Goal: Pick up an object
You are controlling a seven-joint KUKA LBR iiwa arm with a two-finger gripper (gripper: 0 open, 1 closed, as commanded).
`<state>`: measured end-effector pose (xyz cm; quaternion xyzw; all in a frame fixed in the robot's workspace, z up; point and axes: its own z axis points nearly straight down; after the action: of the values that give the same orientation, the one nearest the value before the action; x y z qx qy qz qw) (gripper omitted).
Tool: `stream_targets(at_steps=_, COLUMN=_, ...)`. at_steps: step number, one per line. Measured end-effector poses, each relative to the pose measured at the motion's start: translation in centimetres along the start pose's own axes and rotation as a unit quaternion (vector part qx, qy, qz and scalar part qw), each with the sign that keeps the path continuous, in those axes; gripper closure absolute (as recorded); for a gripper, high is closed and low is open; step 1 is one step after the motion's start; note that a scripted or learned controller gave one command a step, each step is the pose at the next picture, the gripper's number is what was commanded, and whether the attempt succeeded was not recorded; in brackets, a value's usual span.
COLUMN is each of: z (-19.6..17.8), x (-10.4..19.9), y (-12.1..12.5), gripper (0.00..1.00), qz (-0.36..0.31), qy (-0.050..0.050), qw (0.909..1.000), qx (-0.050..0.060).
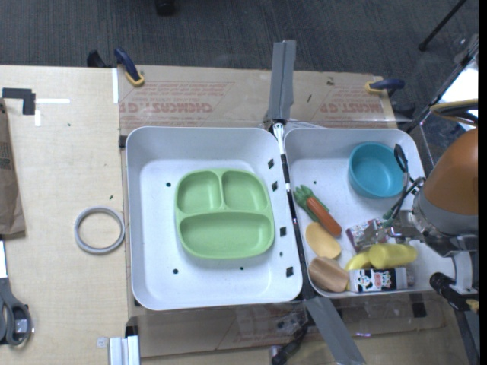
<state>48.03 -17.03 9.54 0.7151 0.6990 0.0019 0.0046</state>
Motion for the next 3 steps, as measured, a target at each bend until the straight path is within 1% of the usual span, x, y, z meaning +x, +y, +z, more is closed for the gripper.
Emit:
stream_targets(at_steps=1, z=-0.9, x=0.2, y=0.2, gripper=1.0, qz=0.0, qy=0.002, qw=1.0, qx=-0.001)
stream_targets(at_steps=2, z=-1.8, x=0.1, y=0.3, gripper=1.0, qz=0.001, qy=0.002, qw=1.0, qx=-0.001)
stream_targets(at_steps=3, z=-7.6, x=3.5, y=1.1, gripper=1.0, qz=0.042, qy=0.001, qw=0.9991, qx=0.005)
